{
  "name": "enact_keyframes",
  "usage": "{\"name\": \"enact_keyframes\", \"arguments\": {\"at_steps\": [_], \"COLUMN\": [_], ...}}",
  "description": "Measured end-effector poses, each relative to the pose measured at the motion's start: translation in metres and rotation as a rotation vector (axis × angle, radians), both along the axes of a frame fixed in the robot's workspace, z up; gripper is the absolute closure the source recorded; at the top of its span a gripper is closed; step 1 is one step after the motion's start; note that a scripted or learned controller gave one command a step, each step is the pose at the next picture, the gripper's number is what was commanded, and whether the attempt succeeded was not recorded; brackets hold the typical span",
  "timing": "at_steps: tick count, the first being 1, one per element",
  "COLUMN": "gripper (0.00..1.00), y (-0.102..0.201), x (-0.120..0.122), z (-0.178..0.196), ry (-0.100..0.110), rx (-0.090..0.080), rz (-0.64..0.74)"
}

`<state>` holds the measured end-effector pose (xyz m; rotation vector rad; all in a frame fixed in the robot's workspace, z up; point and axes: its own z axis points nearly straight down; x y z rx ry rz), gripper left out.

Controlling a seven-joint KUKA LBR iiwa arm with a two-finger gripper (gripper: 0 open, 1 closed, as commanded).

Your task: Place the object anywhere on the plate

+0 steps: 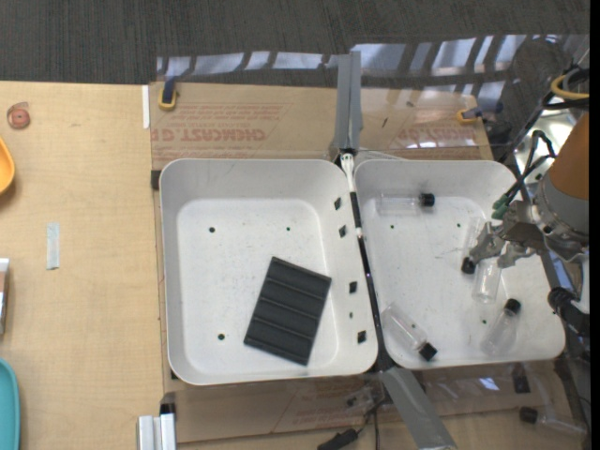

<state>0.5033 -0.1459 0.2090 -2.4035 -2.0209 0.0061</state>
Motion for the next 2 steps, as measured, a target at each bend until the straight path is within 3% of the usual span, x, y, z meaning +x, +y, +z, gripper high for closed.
{"name": "enact_keyframes", "arguments": {"at_steps": [1,2], "gripper": [1.00,1.00], "y": [0.032,0.108], "x": [0.068,0.040], "z": [-0.012,-0.003], "ry": [0.001,0.001], "rx": [-0.003,-0.006], "rz": [-0.646,-1.159]}}
